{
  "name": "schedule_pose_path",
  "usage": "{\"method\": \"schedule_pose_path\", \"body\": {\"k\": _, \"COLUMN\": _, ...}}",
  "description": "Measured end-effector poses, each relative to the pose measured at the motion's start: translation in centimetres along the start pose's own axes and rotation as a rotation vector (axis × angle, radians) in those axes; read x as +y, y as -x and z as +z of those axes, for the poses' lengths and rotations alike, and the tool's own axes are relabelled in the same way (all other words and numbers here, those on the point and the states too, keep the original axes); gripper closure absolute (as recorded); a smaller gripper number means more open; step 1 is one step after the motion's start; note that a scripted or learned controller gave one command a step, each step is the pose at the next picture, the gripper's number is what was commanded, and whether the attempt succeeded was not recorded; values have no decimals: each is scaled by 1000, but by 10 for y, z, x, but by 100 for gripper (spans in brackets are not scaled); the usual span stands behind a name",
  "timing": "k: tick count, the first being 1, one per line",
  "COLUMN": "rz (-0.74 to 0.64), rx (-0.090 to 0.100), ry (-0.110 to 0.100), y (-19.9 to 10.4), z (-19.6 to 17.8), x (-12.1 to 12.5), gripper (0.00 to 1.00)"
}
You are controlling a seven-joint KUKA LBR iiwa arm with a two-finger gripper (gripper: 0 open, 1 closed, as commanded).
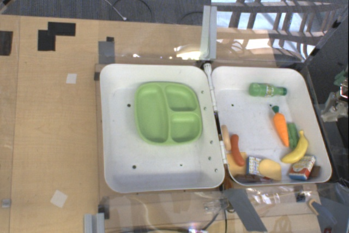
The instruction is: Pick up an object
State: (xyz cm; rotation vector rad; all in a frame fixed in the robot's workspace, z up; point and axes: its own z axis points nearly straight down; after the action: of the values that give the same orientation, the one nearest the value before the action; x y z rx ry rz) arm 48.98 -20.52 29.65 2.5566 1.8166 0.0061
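The left bin [109, 133] holds a green divided plate [167, 112] lying flat at its middle. In the right bin [305, 84], a green bottle [266, 90] lies at the far side; a carrot [280, 128], banana [296, 150], red sausage [235, 145] and small cartons [302, 168] crowd the near end. At the right edge, part of the arm [335, 103] sits just outside that bin; whether its gripper is open or closed cannot be told.

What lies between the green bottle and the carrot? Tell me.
Bare white bin floor lies between the bottle and the carrot in the camera view.
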Motion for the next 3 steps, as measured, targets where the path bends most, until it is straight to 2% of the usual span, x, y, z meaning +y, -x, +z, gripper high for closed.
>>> {"method": "schedule_pose_path", "body": {"k": 2, "rz": -22, "rx": -1, "ry": 7, "y": -2, "z": -22, "x": 3, "gripper": 100}}
{"method": "schedule_pose_path", "body": {"k": 3, "rz": -273, "rx": 0, "ry": -3, "y": -24, "z": 43, "x": -10, "gripper": 100}}
